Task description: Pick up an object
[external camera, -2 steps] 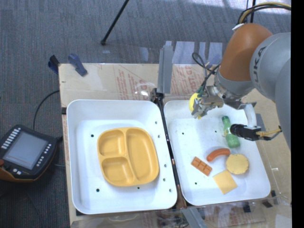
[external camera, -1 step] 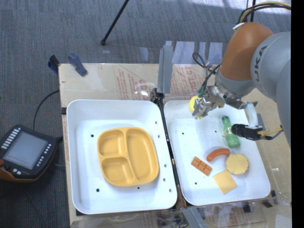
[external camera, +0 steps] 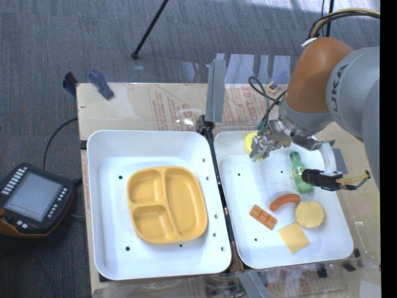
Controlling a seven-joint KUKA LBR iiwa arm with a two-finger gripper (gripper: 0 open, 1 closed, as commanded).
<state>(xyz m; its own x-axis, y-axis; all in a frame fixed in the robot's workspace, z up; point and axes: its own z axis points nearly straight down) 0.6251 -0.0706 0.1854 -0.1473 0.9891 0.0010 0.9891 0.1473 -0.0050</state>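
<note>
Where the two shallow white bins meet at centre, the left bin (external camera: 99,166) carries a yellow three-compartment plastic plate (external camera: 166,203) w/ bare floor on all sides. Right bin (external camera: 338,241) contents sit toward its right half: green bottle (external camera: 299,171) upright-ish near the far right, red sausage-shaped piece (external camera: 285,201), round yellow waffle-like disc (external camera: 309,214), orange-brown block (external camera: 263,216), pale yellow square slice (external camera: 293,237); left strip of floor lies open. Small yellow object (external camera: 249,143) lies at the far-left corner, partly hidden. Grey arm w/ orange band (external camera: 316,79) reaches in from the right, wrist bent down; gripper (external camera: 263,149) hangs just beside the yellow object. Finger state: cannot tell.
</note>
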